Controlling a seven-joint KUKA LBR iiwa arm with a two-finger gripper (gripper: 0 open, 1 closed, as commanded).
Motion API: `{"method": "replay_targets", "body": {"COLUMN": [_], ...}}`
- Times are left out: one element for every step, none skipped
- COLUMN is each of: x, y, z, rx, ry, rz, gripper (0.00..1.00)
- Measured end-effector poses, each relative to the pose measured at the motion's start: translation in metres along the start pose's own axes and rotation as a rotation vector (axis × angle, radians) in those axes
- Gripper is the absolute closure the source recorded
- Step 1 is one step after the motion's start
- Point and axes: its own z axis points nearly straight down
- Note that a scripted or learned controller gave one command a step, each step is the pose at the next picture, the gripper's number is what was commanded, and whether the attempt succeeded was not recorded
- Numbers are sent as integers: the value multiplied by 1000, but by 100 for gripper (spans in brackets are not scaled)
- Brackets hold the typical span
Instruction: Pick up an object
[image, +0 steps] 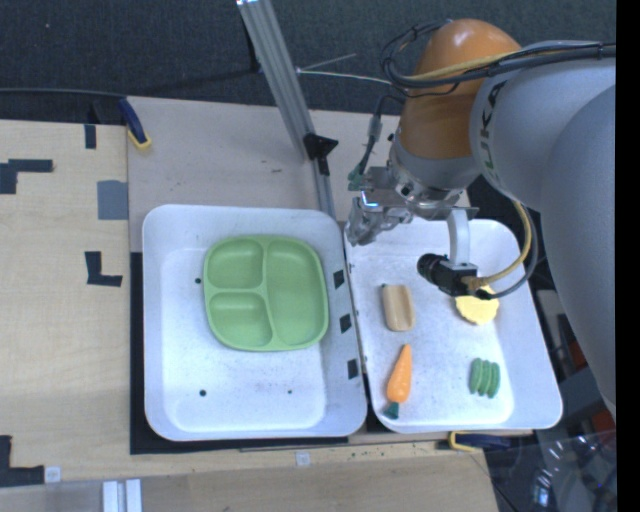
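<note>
Hanging over the right bin's (520, 400) far left corner, the gripper (366, 226); finger state cannot be told. Bread roll (397, 307) nearest, just toward the camera from the gripper, long axis running near-to-far. Carrot (400, 374) beyond the roll, nearer the camera, green tip pointing nearward.

The arm (540, 110) runs off the right edge, so most of it's cut. The yellow piece (478, 309) is half hidden behind the black fitting (442, 272). End effector (366, 228) is too small to read.
</note>
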Motion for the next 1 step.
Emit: {"method": "replay_targets", "body": {"x": [58], "y": [-10], "z": [-4], "rx": [0], "ry": [0], "rz": [0], "gripper": [100]}}
